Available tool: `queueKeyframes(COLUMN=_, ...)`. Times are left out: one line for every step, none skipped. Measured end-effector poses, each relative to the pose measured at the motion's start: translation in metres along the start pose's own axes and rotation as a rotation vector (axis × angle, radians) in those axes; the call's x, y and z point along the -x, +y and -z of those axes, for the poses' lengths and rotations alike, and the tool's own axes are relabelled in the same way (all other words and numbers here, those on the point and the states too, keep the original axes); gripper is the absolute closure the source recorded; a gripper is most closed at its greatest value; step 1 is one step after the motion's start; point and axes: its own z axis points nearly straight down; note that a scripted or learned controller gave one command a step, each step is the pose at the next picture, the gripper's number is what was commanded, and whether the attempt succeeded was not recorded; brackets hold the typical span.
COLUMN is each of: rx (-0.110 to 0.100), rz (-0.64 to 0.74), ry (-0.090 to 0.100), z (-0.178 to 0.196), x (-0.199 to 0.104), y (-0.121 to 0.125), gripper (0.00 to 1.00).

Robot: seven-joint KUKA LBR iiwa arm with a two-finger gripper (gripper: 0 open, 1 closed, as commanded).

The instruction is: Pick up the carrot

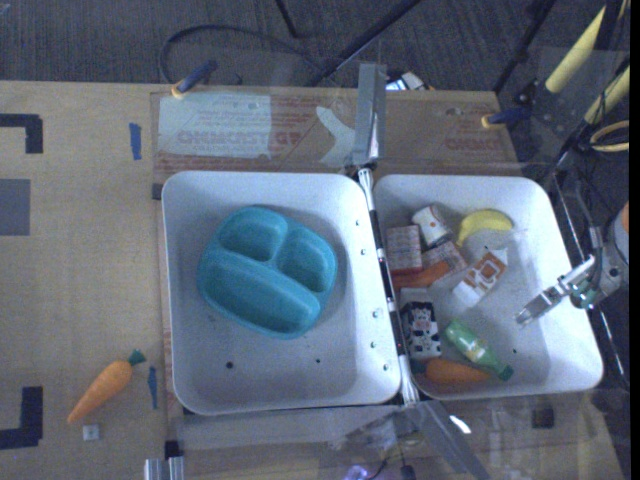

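My gripper (535, 308) hangs over the right side of the right bin (580, 358), coming in from the edge, and nothing sits between its fingers. From this slant they are thin and blurred, so I cannot tell whether they stand apart or closed; I only know they carry nothing.

The carrot (455, 372) I take as my target lies flat along the near wall of that same bin, an orange body pointing sideways, with the green bottle (477, 349) resting just beside it and perhaps partly over its right end. The black and white carton (421, 329) stands close on its left. There is a second carrot (100, 389) out on the bench, well apart from both bins, left of the left bin (180, 228), which holds the blue divided plate (266, 269). The one in my bin is nearer, so I judge that to be the one meant.

So the job is hardly begun: the carrot is untouched and flat on the bin floor. What is left is nearly everything, I think: move over the carrot, come down past the bottle, close on it and lift.
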Motion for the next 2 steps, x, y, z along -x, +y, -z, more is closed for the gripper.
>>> queueKeyframes(rx=0.001, rz=-0.001, ry=-0.001, z=0.094, x=0.005, y=0.014, gripper=0.0)
queueKeyframes(rx=-0.001, rz=0.219, ry=0.002, z=0.052, x=0.021, y=-0.011, gripper=0.0)
